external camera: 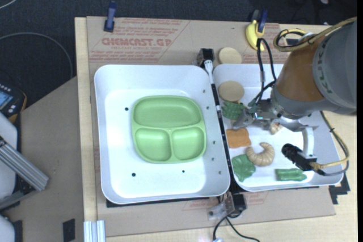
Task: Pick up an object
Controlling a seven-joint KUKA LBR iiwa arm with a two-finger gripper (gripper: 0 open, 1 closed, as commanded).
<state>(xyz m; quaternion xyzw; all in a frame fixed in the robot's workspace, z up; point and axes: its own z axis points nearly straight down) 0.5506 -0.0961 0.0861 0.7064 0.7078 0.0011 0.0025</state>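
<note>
The two-finger gripper (pixel 248 116) sits low in the right white plastic bin (pixel 324 175), at about 9 o'clock of that bin's floor, close to the divider between the bins. Whether anything lies between its tips cannot be told: the wrist and cabling cover that area.

Candidate objects in the right bin:
- Dark green leafy toy piece (pixel 232 109), just beside the gripper at its 10 o'clock. Judged light and slightly compliant; its ragged edges offer a thin grip line.
- Orange flat block (pixel 237 138), near the gripper at its 6 o'clock. Judged light and stiff; grasp across its short sides.
- Tan curved croissant-shaped toy (pixel 261 153), at 5 o'clock of the gripper. Judged light with a ribbed surface, so unlikely to slip; grasp across the middle of the arc.
- Tan round disc (pixel 231 89), at 12 o'clock. Low profile, likely hard to get under.
- Bright green rectangular piece (pixel 290 174) and a green lumpy piece (pixel 243 167), along the bin's 6 o'clock edge.

The left white plastic bin (pixel 113 167) holds a pale green three-compartment tray (pixel 168 127), wide and shallow, judged a poor fit for a narrow gripper.
</note>
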